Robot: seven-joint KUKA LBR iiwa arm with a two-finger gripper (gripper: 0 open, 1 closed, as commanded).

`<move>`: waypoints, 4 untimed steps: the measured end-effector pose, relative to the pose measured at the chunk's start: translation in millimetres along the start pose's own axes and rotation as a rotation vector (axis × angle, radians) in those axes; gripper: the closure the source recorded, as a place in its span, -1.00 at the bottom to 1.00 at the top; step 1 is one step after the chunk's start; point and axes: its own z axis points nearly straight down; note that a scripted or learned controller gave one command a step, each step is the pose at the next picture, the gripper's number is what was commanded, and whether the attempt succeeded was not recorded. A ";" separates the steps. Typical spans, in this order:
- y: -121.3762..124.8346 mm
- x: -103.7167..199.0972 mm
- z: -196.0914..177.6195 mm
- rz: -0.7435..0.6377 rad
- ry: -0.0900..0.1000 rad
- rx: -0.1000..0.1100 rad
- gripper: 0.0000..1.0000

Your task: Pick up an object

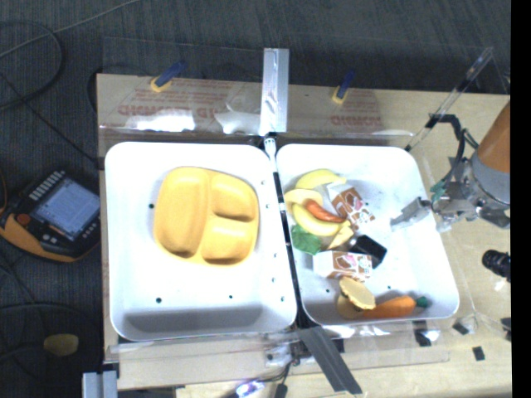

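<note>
Over on the right edge of the right bin, the gripper hangs above the white rim, and from this angle I cannot tell how it is set. Nothing sits in its grasp that I can make out. Inside that bin lies a heap: a banana, a small printed carton, a black block, and an orange carrot near the front wall. Left bin holds a yellow divided tray, well apart from the arm.

Toy food pile, right bin.
</note>
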 end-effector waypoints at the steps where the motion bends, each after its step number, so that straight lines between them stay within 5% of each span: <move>1: 60.3 31.5 81.2 0.114 -0.014 -0.042 -1.00; 2: 111.7 76.9 87.7 0.005 -0.017 -0.045 -1.00; 3: 117.4 81.2 70.4 0.002 -0.012 -0.062 1.00; 4: 94.3 117.8 -18.2 0.120 -0.005 0.000 1.00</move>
